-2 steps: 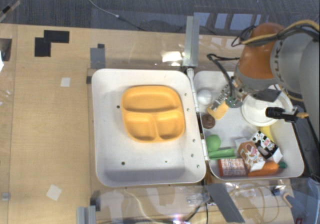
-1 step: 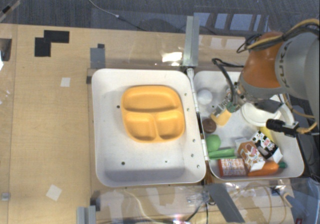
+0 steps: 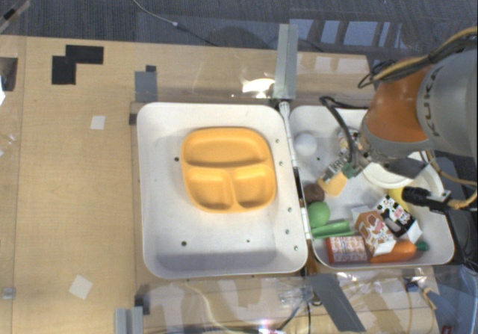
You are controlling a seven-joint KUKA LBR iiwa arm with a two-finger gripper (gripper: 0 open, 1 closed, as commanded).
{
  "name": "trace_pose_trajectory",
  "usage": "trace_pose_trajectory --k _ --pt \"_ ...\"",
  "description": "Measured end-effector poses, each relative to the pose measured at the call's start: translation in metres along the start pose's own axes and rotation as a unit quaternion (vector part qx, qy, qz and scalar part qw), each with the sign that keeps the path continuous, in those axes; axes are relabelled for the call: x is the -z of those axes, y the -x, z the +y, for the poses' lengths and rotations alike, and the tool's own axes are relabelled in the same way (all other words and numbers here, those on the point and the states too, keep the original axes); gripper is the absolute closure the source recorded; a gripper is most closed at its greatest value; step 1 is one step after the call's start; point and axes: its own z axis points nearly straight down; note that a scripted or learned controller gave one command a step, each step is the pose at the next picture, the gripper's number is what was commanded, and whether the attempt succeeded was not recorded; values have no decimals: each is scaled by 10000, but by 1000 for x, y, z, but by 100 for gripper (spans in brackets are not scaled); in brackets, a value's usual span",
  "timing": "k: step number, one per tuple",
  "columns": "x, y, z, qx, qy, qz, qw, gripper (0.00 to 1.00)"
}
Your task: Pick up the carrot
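While hovering over the right bin (image 3: 445,249), gripper (image 3: 345,163) state impossible to tell; approach step, judged. Next: shift down-view to carrot (image 3: 397,251) by front wall.

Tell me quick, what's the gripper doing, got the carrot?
Gripper: over the right bin, open or closed cannot be told. Carrot lies at the bin's front edge, not held.

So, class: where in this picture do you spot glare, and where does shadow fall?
Camera view: a bright glare patch sits on the bench just behind the left bin; soft shadow darkens that bin's near inner edge; the yellow tray is evenly lit and sharp.
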Motion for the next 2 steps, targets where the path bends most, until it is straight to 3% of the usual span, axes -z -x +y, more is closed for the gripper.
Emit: trace_pose_trajectory --k 1,2 --pt "1 2 -21 -419 2 9 9991 0" --pt "1 14 -46 -1401 -2 5 9901 0"
